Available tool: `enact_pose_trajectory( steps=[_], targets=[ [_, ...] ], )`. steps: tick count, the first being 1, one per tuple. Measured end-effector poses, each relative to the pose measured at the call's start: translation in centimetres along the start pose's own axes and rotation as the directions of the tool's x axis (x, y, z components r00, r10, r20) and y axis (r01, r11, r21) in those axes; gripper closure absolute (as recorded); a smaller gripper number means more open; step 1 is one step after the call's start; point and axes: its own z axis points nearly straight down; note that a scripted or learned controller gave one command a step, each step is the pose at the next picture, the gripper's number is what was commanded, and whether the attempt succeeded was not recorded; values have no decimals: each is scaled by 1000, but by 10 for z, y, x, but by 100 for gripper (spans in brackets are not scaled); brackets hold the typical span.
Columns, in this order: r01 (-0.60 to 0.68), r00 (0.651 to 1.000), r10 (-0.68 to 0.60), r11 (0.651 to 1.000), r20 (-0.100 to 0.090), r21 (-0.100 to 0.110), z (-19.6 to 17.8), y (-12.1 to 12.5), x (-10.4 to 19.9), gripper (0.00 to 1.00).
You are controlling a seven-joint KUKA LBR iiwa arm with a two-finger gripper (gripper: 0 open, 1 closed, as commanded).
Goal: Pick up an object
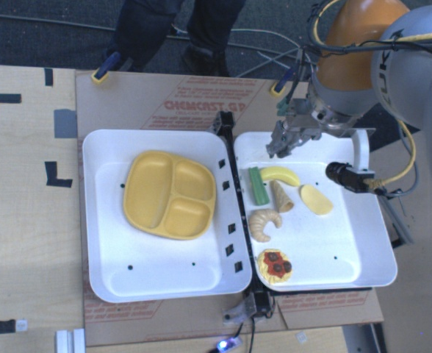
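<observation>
The yellow divided plate fills the left bin, while the right bin holds the candidates: a green stick, croissant, banana and others. The gripper, holding nothing, hangs above the bin's far edge. The step looks like approach: next it must descend onto one item; finger state I cannot tell.

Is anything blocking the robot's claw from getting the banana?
Nothing visible does. The gripper hovers over the right bin, just up and left of the banana, with bare white floor between them. The green stick lies close on the banana's left and the cone just below it, so they crowd it but do not cover it.
</observation>
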Motion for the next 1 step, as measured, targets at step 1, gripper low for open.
enact_pose_trajectory(
  steps=[1],
  targets=[
    [0, 1000, 0, 1000, 0, 0, 4, -4, 51, 100]
  ],
)
